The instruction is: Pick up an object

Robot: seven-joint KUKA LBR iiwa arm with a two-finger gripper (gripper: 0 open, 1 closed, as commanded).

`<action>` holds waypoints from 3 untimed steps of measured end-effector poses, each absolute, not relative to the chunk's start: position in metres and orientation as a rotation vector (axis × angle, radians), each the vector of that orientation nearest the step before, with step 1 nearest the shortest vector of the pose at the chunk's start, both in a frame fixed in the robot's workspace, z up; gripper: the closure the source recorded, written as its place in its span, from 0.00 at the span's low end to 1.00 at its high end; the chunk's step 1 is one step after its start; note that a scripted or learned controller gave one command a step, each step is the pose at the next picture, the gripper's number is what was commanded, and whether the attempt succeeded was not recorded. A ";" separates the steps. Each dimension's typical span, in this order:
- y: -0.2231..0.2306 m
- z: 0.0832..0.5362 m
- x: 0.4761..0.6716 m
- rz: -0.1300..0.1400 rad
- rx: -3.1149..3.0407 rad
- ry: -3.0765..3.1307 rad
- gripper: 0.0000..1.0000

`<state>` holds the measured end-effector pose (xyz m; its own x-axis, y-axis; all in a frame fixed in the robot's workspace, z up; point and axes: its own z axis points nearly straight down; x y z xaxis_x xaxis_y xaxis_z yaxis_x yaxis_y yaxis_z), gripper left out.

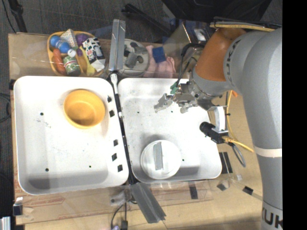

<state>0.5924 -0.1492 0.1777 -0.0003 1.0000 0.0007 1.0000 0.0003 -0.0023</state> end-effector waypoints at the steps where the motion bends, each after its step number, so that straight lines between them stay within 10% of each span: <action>1: -0.103 0.132 0.513 0.006 -2.159 -2.275 0.00; 2: -0.101 0.091 0.507 0.003 -2.091 -2.340 0.00; 3: -0.102 0.101 0.508 0.000 -2.090 -2.344 1.00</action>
